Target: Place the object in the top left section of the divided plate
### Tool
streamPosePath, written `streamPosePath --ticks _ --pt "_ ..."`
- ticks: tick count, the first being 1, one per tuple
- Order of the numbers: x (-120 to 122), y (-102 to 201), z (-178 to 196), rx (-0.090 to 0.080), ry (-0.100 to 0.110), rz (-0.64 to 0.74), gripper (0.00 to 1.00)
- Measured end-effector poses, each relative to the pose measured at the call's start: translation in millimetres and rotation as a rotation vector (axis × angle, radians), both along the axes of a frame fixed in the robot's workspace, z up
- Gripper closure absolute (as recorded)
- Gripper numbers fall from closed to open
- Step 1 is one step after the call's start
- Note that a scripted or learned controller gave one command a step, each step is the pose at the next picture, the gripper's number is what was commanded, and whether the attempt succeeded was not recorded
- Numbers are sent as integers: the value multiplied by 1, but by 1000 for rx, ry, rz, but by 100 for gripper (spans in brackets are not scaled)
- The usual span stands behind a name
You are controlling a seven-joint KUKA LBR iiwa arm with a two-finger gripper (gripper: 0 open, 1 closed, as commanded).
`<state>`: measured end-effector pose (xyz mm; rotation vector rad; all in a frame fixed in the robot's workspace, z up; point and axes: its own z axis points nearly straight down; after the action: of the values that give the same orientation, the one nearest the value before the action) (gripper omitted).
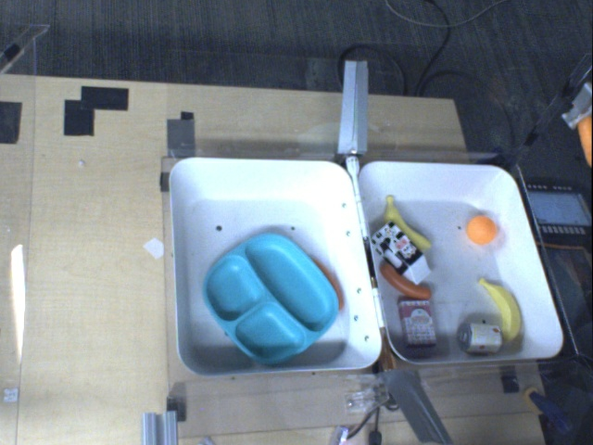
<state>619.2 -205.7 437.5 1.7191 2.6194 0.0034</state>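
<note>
Two white bins sit side by side on the tabletop (83,276). Left bin (232,193) holds a blue divided plate (271,297), rotated so its sections lie askew; something orange-brown pokes out from under its 3 o'clock edge, too hidden to name. Right bin (519,202) holds the loose things: at 9 o'clock a small banana (405,225), a patterned white box (398,248), a sausage (408,284) and a dark red packet (418,323), all crowded and touching; at 1 o'clock an orange ball (482,231) well apart; at 5 o'clock a second banana (501,306) beside a metal can (480,337).

A scrap of the arm (582,109) shows at the far 2 o'clock corner; whether its gripper is spread or pressed together, I cannot tell.

Nothing is on the plate yet, and which thing is meant I cannot tell. The crowded cluster invites a grab of two things or a slip; the ball and can may roll. With the plate turned, the wrong section could be picked, and the wall between the bins stands in the carrying path.
</note>
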Motion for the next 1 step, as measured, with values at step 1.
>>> streamPosePath --ticks 1 --pt "-131 0 0 -2 -1 124 100"
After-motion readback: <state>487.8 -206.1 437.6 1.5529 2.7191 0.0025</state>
